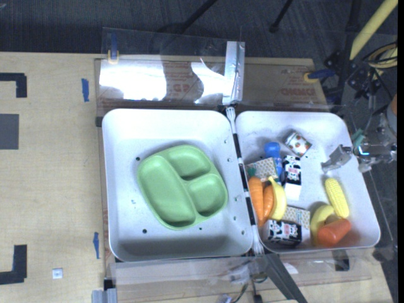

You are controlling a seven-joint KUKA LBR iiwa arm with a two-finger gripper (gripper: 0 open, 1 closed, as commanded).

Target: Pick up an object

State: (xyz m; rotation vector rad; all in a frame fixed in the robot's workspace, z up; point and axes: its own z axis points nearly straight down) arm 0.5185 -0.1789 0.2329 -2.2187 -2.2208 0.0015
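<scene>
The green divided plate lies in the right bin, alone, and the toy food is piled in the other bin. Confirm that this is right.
One thing is wrong: the green divided plate lies in the left bin, not the right one. The rest holds: it is alone there, and the toy food, such as the corn cob and the carrot, is piled in the other bin. The camera view shows this.

Two white bins (120,128) sit on a tan desk (50,188) marked with blue tape (84,89) — the left holds a pale green divided plate (182,185). In the right: an orange carrot (255,199), yellow corn (336,196), a blue-capped item (272,149) and a black-and-white cow-patterned carton (283,231).
</scene>
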